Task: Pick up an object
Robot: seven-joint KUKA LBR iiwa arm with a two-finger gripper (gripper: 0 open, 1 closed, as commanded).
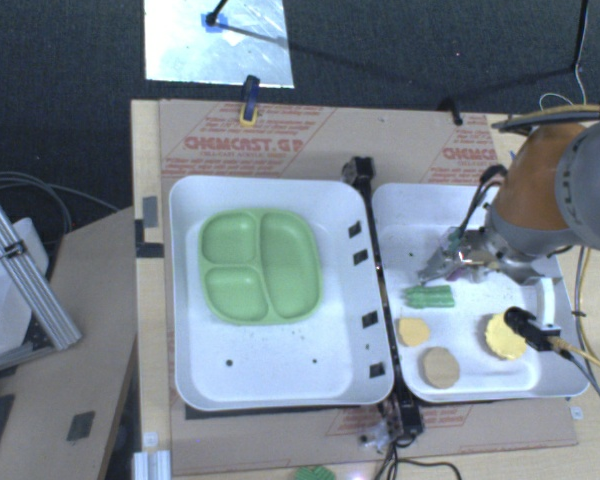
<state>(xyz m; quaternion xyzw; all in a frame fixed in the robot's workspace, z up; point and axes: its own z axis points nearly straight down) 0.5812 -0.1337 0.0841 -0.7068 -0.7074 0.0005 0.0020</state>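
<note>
My gripper is low in the right bin, just above the green piece, so I'm in the approach step. Fingers look apart with nothing between them. Next I'd drop straight onto the green piece and close.

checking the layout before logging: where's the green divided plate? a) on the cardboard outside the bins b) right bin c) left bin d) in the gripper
c: the green divided plate lies flat in the left bin, far from the gripper over the right bin.
</note>
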